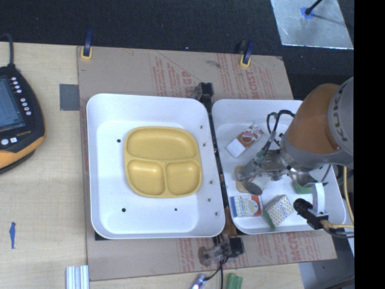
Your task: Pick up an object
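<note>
My gripper (251,178) is down inside the right bin (224,161), near its left wall, with the grey arm and its orange band (313,125) coming in from the right. Several small objects lie around it. A white and brown packet (245,139) is just behind the gripper. In front of it are a blue and white carton (245,206) and a speckled little box (278,210). A green piece (301,188) shows to the right, partly under the wrist. A black loop (277,120) lies at the back. What is directly under the gripper is hidden.
The left bin (102,161) holds a yellow divided plate (162,161). A teach pendant (15,119) rests on the bench at the far left. Clamps (86,48) pin the cardboard sheet at the back.
</note>
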Robot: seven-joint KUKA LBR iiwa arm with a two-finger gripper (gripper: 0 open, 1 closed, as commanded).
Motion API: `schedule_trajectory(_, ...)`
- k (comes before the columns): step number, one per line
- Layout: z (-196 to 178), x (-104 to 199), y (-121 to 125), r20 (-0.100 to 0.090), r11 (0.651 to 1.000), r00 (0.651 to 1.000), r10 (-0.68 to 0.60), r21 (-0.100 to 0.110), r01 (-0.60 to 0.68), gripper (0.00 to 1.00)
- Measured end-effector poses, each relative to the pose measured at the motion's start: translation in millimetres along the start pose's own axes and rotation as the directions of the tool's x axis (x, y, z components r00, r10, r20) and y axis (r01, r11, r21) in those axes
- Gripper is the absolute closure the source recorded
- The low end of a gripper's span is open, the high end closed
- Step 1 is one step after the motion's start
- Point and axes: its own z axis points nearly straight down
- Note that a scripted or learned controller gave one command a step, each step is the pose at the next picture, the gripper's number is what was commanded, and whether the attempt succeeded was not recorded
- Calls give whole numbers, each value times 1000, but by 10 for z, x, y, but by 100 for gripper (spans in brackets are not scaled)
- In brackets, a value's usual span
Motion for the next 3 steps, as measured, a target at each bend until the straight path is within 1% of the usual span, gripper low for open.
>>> schedule_trajectory(1, -3, 174, -218, 1, 1000, 1000, 4, -2, -4, 0)
schedule_trajectory(3, -2, 158, -212, 0, 1000, 1000, 3, -2, -3, 0)
